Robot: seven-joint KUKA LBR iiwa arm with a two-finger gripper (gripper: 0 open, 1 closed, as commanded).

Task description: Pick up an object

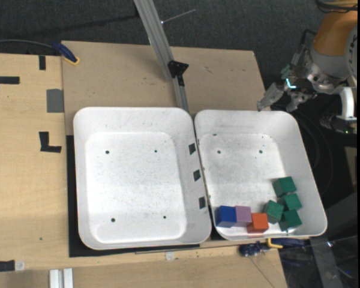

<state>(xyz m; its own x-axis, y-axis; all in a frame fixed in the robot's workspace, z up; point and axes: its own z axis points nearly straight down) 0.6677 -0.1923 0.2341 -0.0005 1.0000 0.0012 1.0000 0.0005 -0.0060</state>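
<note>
Jaws: we see them spread apart, nothing between them.
Gripper [280,96]: we find it above the far right corner of the right bin [300,138], off its rim.
Right bin contents: along the near wall we count a blue block [226,215], a purple block [243,213] and an orange block [259,222] side by side; four green blocks [286,203] cluster in the near right corner.
Left bin [84,161]: we see bare white floor.

There are two white bins: the left bin [84,161] and the right bin [240,155]. The right bin holds seven blocks: four green blocks [286,201], one blue block [226,215], one purple block [243,213] and one orange block [259,222].
</note>
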